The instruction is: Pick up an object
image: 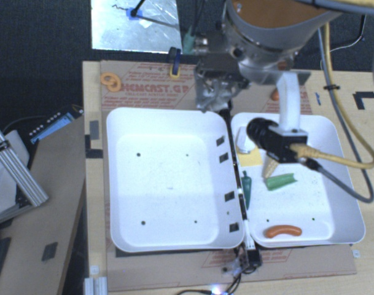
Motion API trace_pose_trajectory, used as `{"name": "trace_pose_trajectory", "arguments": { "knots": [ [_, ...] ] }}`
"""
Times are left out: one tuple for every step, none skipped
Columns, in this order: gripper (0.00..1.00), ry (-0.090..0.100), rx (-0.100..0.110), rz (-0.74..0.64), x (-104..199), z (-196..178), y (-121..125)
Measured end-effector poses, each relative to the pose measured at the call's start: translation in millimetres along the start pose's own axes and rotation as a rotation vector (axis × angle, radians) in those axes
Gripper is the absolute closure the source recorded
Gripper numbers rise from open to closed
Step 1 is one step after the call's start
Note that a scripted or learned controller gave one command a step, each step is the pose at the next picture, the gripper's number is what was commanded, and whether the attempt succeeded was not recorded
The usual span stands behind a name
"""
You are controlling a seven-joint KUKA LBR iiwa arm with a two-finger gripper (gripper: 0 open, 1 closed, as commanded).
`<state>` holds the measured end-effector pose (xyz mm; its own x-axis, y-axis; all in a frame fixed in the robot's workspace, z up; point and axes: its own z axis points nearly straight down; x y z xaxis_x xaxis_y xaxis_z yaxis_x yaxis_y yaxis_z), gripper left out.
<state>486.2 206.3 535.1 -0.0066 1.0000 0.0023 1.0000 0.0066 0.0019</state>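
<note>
My gripper [218,98] hangs over the far rim between the bins; I cannot tell whether it is apart or together. The sausage [283,231] lies alone in the right bin [341,165]. Centre above it, align across its length, descend straight.

The arm [279,17] is cut off by the top edge. The gripper [215,101] is blurred, and its detail cannot be read. In the right bin [322,208], a yellow flat piece [250,158] and a pale cone [270,166] are partly covered by the robot. A small orange thing [274,94] beyond that bin is mostly hidden and unidentified. Printing on the cardboard [150,78] is too small to read.
</note>
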Motion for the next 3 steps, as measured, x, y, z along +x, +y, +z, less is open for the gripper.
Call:
{"name": "trace_pose_trajectory", "arguments": {
  "knots": [
    [1.00,-0.003,0.000,0.014,-95,-1,0],
    [1.00,-0.001,0.000,0.001,-60,0,0],
    [1.00,0.000,0.000,-0.001,-17,0,0]
  ]
}}
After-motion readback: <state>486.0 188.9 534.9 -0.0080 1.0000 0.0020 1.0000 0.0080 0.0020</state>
